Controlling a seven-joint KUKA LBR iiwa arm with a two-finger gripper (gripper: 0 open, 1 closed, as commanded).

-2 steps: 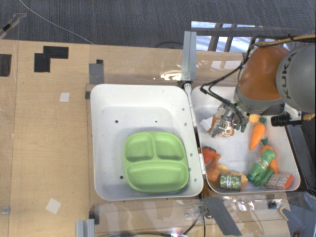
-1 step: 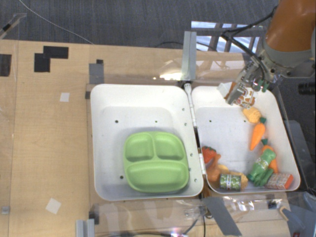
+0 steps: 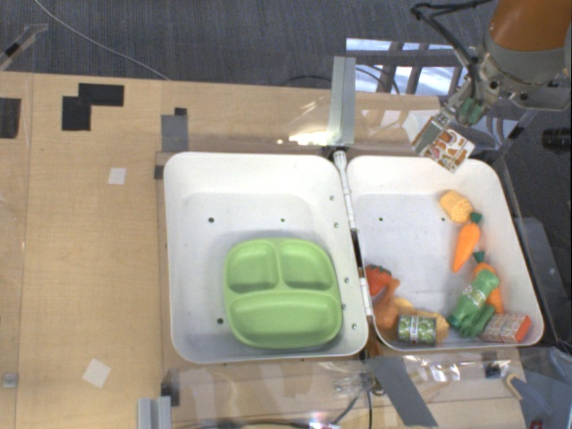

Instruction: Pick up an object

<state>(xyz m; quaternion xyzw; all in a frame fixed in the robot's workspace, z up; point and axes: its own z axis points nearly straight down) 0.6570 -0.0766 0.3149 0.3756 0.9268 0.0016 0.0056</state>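
White left bin [image 3: 192, 239] holds 1 green plate [image 3: 282, 291]; right bin [image 3: 402, 195] holds toy food toward 5 o'clock. Gripper [image 3: 465, 110] jaws clamp a small carton [image 3: 444, 143].

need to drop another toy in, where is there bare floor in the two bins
Left bin: bare strip along the far wall and left side, around the green plate. Right bin: open floor in the far-left half, left of the carrot. Crowded along its near edge, from the can to the green bottle.

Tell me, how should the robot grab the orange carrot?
Probably across the carrot's thick orange middle, coming straight down from above. It lies flat and alone on the right bin's floor, green top up, tip pointing down-left, with open space on both long sides.
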